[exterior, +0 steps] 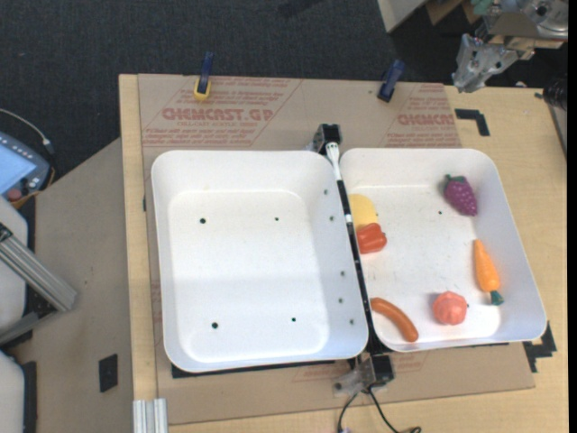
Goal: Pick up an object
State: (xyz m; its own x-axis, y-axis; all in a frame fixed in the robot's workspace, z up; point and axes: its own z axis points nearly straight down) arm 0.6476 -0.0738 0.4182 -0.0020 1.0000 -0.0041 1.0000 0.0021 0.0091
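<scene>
While the gripper [476, 66] hangs above the bench beyond the right bin [424, 174], whether open or shut I cannot tell, the grape bunch [460, 194] lies nearest, below it toward the camera, long axis slanting along that line.

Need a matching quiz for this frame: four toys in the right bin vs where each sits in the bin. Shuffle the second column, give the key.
Things:
1. purple grapes
2. orange carrot
3. sausage
4. pink strawberry

Places in the right bin:
A. near edge, towards the divider between the bins
B. far right corner
C. along the right wall, midway down
D. near right corner, just left of the carrot's green tip

Pairs: 1-B, 2-C, 3-A, 4-D
</scene>
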